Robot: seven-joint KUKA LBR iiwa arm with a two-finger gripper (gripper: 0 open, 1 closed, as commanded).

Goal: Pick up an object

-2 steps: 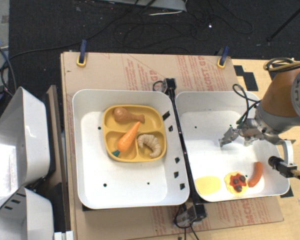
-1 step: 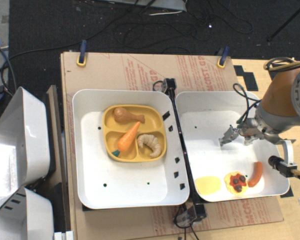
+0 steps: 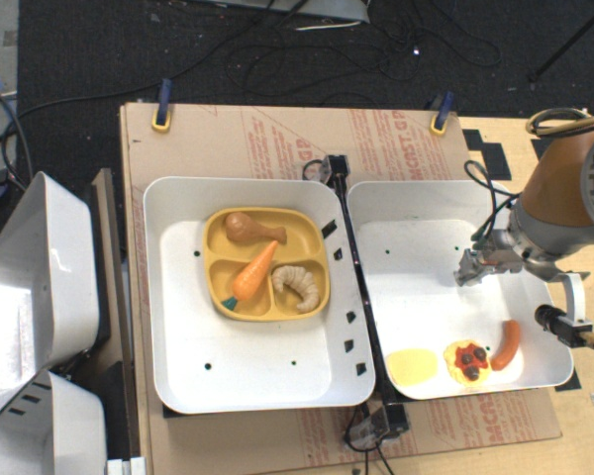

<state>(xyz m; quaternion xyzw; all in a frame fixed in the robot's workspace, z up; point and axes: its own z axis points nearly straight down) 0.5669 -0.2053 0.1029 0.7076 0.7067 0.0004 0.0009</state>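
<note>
So far nothing's picked up, by the look of it: every object lies in a bin, none lifted. The gripper hangs over the right bin, near its right edge and abt midway along it, w/ bare white floor under the tip. Can't tell whether it's spread or pressed together; the tip's too small and blurred. No object shows at the tip.

Candidates in the right bin, all along its near edge: a sausage twd the near-right corner, a small pizza piece just beside it, and a flat yellow disc further left. The sausage is nearest the gripper but apart from it.

The left bin carries a yellow divided plate twd its far edge, w/ a drumstick in the far compartment, a carrot in the near-left one and a shrimp in the near-right one.

Left to do, I'd judge: basically everything — move over an object, descend, close, lift.

Arm pose: comes in from the right, orange band above the wrist, wrist angled down-left into the bin.
</note>
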